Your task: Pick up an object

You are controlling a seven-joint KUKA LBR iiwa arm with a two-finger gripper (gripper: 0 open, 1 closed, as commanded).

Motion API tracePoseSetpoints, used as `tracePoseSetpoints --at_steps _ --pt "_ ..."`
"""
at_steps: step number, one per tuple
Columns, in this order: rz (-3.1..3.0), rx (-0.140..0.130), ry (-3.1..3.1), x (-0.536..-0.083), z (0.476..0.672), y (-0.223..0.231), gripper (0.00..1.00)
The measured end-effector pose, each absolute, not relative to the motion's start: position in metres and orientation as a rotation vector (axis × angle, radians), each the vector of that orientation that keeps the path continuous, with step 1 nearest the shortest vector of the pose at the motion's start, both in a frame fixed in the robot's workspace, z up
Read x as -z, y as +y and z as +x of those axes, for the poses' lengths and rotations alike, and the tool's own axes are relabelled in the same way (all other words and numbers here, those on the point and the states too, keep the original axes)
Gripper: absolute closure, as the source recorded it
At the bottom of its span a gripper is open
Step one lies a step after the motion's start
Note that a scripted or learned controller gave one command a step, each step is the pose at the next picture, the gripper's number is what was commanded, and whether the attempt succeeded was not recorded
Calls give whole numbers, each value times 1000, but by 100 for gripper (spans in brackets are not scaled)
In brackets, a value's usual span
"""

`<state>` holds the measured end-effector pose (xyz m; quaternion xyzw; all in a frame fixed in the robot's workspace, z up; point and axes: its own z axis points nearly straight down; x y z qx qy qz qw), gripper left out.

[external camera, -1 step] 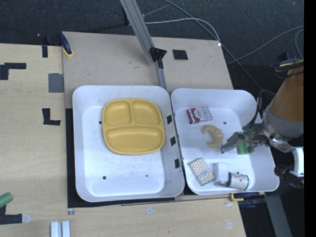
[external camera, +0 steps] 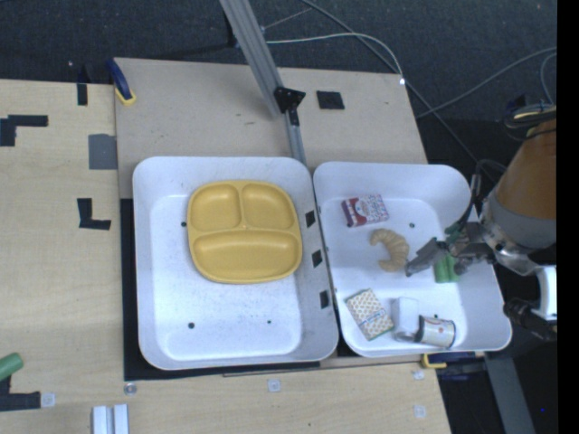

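While the arm (external camera: pixel 529 188) reaches in from the right, its hand (external camera: pixel 418 265) hangs low over the right bin (external camera: pixel 412 174), dark fingers pointing left toward the middle of the bin. From where I stand I cannot tell whether those fingers are apart or together; they blur into one dark shape, and nothing is visibly held between them. A small green object (external camera: pixel 443 269) sits just behind the fingertips, close against the hand.

Just left of the hand lies a tan croissant-shaped piece (external camera: pixel 391 247), near the fingertips, though whether they touch is unclear. Above it, toward the far side of the bin, rests a red and white packet (external camera: pixel 365 210). Toward the near side there is a checkered packet (external camera: pixel 369 312), tilted, and beside it a metal cup (external camera: pixel 434 331) lying on its side close to the front wall.

The left bin (external camera: pixel 154 260) holds a yellow divided plate (external camera: pixel 244 231), set toward its far half. Both bins sit side by side on the table (external camera: pixel 54 269).
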<state>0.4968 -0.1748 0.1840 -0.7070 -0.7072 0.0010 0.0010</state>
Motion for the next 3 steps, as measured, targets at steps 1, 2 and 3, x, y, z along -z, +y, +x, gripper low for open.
tracePoseSetpoints --at_steps 1,2,3 --pt "-2217 -6 -2217 -134 488 -168 0" --pt "-2223 -2 -2223 -84 488 -169 0" --pt "-2224 3 -2224 -98 489 -168 100"
